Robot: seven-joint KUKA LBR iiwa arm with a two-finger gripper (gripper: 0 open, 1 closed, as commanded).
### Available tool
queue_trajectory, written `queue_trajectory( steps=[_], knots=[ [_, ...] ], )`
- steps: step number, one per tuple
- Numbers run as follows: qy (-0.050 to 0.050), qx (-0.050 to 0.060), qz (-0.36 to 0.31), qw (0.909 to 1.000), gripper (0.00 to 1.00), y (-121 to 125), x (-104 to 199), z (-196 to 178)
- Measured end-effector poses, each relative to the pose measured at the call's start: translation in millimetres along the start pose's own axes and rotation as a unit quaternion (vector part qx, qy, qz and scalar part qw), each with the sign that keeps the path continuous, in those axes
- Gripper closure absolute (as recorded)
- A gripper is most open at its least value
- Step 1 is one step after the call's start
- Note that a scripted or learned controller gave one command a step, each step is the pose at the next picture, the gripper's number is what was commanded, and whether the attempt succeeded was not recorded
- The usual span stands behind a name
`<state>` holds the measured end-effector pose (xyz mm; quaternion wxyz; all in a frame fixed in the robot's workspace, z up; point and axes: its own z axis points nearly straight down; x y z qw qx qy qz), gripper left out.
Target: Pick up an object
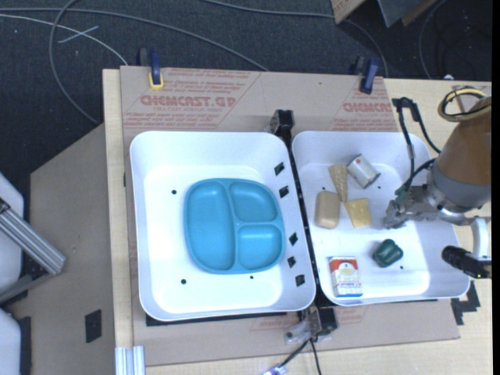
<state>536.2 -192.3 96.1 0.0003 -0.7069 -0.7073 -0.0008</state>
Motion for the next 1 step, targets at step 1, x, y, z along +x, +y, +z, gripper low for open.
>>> queue_trajectory(
  steps=[1],
  knots=[
    [-0.002, -0.003, 0.0, 1.0, 1.0, -5.6, 3.2, -60.1]
  ],
)
